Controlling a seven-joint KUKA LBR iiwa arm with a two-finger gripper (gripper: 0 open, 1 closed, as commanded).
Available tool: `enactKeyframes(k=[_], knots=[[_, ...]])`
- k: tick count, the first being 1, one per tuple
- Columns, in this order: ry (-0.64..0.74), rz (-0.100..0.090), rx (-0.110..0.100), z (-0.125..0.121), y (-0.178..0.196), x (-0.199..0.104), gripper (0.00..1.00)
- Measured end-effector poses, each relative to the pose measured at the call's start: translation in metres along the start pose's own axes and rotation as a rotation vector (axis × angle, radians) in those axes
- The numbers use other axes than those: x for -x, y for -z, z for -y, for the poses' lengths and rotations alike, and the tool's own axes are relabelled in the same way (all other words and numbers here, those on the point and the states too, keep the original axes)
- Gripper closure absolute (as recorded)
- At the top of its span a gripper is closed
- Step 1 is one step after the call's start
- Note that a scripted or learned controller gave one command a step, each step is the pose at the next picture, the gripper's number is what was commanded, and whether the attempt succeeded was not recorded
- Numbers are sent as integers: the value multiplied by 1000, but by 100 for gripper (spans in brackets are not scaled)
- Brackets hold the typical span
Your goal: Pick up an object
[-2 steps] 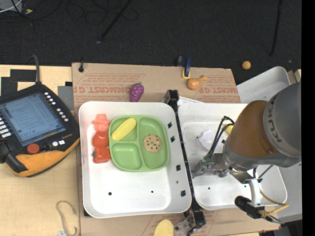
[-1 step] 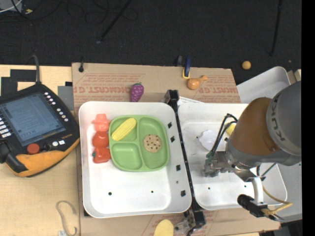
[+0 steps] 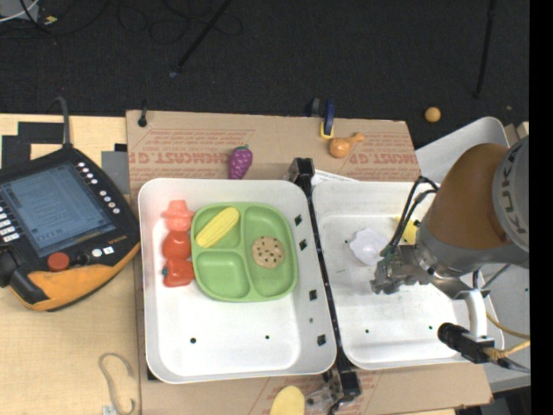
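The pincer (image 3: 386,282) sits low in the right bin (image 3: 380,344), its spread impossible to tell. Just beside it lies a pale, crumpled-looking object (image 3: 366,245), probably light and soft; grip its middle.

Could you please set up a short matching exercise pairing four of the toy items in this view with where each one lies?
Things:
1. corn cob
2. cookie
3. purple grapes
4. red figure

Places:
A. on the cardboard behind the left bin
B. left bin floor, left of the green tray
C. tray's upper left compartment
D. tray's right compartment

Pairs: 1-C, 2-D, 3-A, 4-B
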State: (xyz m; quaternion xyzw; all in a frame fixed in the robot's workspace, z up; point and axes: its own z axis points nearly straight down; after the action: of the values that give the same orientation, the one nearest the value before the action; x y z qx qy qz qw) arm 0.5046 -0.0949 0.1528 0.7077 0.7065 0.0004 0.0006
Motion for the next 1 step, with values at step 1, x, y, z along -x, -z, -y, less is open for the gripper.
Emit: enactKeyframes(k=[1], knots=[[1, 0, 1, -2, 43, 6, 100]])
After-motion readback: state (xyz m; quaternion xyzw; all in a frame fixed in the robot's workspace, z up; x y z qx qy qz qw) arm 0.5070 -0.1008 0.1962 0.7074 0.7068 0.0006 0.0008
